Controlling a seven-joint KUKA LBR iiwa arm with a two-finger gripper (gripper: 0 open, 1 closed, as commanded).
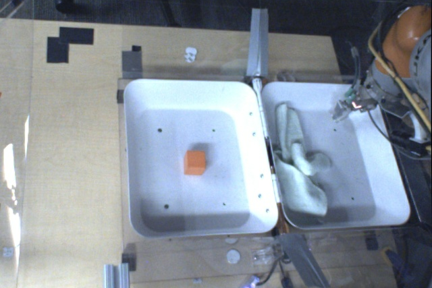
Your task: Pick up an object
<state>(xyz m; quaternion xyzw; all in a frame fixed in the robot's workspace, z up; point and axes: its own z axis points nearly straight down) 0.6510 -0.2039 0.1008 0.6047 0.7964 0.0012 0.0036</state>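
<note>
You see 2 smooth matt white plastic bins. A soft, nubbly pale cloth lies crumpled below-left of the pincer; far left of it, a matt orange block. The bench looks like pale wood.

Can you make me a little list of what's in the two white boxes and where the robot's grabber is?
left bin: shallow white plastic bin holding one small orange cube near its middle
right bin: shallow white plastic bin holding a crumpled pale cloth along its left side
divider: the two bins sit side by side, touching
arm: grey arm with orange band reaching in from the right
tool: the tool is over the right bin's upper right part, apart from the cloth
holding: nothing seen in the tool
</note>
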